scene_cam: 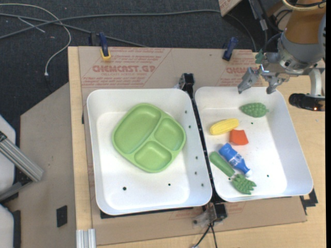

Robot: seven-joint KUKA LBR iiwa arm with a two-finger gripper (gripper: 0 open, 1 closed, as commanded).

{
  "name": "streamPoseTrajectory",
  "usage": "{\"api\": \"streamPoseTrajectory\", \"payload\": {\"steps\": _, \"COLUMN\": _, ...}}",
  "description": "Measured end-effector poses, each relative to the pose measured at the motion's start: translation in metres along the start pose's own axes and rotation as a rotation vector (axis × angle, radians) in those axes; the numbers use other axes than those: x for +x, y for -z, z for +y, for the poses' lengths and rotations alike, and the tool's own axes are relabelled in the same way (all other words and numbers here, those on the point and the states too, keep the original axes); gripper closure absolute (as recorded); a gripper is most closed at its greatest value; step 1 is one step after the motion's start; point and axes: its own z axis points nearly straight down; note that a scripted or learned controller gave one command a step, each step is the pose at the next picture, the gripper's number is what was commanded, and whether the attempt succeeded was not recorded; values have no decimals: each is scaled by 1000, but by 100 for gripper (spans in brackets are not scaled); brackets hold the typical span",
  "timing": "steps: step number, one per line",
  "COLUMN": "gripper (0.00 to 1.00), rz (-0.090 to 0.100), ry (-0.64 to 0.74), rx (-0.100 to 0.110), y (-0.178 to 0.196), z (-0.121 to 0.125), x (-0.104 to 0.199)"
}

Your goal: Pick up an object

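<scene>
1. Camera view shows the gripper hovering over the far edge of the right bin, jaws spread and pinching nothing.
2. Nearest candidate is the green leaf toy, just below the jaws toward the bin's middle, long axis lying across the bin.
3. Beyond the leaf toy sit the corn, orange block, and blue bottle; nothing blocks a descent.

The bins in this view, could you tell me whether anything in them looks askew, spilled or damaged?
Nothing looks spilled or broken. The green plate sits turned at an angle in the left bin. In the right bin, the blue bottle lies on its side against the green stalk. The gripper is open above that bin's far edge.
</scene>
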Motion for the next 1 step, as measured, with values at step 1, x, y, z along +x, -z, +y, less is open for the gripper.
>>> {"api": "streamPoseTrajectory", "payload": {"steps": 1, "gripper": 0, "rz": 1, "ry": 1, "rx": 6, "y": -60, "z": 2, "x": 7}}
